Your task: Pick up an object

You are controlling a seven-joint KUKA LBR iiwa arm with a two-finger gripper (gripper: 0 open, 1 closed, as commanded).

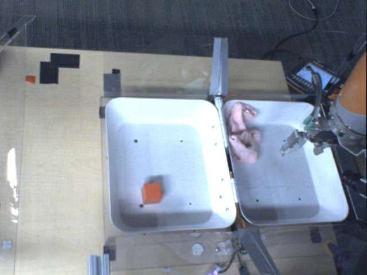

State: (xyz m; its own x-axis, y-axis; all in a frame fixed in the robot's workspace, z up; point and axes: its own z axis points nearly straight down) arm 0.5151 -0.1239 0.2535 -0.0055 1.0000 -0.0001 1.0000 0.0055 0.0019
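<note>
From my remote seat I see the bench [57, 171] w/ two shallow white bins side by side. Left bin [166, 119] has one small orange block [152, 193], sitting in the lower-left part of the floor, well apart from every wall but nearer the front one. Right bin [287, 202] has a pink crumpled cloth-like thing [242, 134] lying along its left wall, upper half, just beside the divider btw the bins.

Arm [352, 105] comes in from the right edge, orange band visible at top right. Gripper [295, 142] hangs over the right bin, right-centre area, pointing left toward the pink thing but apart from it (clear white floor shows btw them). I see nothing held by it. Whether it's spread or pressed together, I can't tell; it's too small and blurred at this res.

A grey metal rail [219, 67] stands at the back, in line w/ the gap btw bins. Black L-shaped patch [57, 66] and a tiny orange square [30, 79] sit at the bench's far left corner. Dark carpet [143, 10] behind the bench, w/ a thin looped cable [312, 7] top right.
</note>
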